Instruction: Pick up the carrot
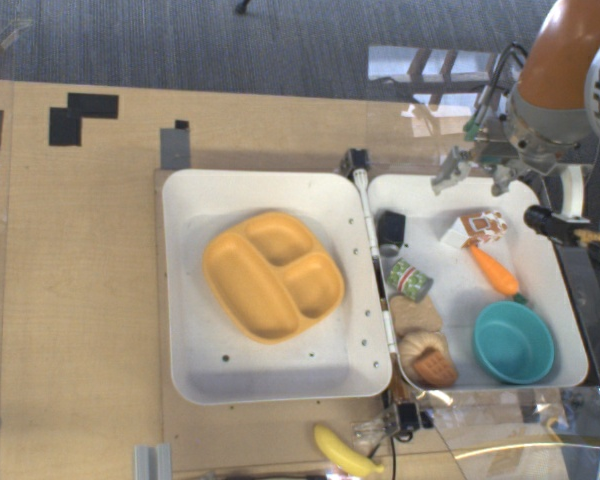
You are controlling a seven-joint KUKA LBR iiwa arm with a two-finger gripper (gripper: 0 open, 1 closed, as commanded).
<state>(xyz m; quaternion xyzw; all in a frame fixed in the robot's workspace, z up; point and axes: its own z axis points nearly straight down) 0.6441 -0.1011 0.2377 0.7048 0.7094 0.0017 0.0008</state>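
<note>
From above, we look down on a pale wooden desk [80, 298] carrying two shallow white bins side by side. Black angular markings [83, 116] sit near the desk's far left corner. In the left bin [190, 368] we see a yellow divided plate [271, 275] with three compartments, lying a little left of the bin's middle and turned at a slant. Below the bins, on the desk's near edge, lies a yellow banana [346, 454].

Moving right across the divider, the right bin [570, 318] holds a cluster of things along its left side: a small black block [391, 228] near the top, a green can [409, 279] on its side just below it, then a tan bread-like piece [416, 314] and a brown, rounded item [427, 359] at the near corner. Further right we find a small white and red carton [480, 227], and just below it the carrot [496, 273], orange with a green tip, lying flat on the bin floor and slanting down to the right. Its lower end sits just above a teal bowl [514, 341].

Over the bin's far right corner hangs the arm's orange band [570, 43], with the gripper [477, 171] beneath it. We see its jaws spread apart with nothing between them, above the bin's far rim and well apart from the carrot.
</note>
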